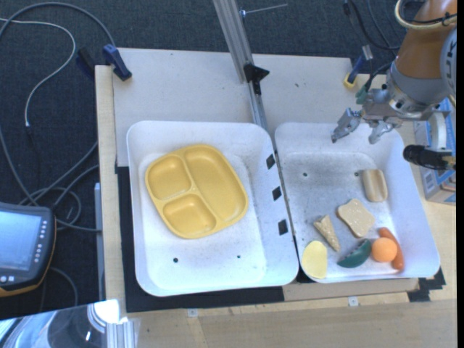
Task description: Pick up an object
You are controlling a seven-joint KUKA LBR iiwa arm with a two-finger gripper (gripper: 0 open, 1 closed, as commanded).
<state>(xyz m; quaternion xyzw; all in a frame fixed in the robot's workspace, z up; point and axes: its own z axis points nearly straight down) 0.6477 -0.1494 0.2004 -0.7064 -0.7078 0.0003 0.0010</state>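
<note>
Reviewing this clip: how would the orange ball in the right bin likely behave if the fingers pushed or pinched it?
The orange ball looks round and smooth, so it would probably roll when nudged. It lies tight between a green piece and a carrot-like piece, which may hamper a clean pinch. It looks like toy food, likely light. The gripper hangs open at the bin's far edge.

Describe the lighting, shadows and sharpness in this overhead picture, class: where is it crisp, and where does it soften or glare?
Camera view: lighting is even and diffuse; the yellow tray casts only a faint shadow in the left bin. The toy foods in the right bin look crisp, while the gripper looks slightly soft. A pale glare patch sits at the bottom left corner.
</note>
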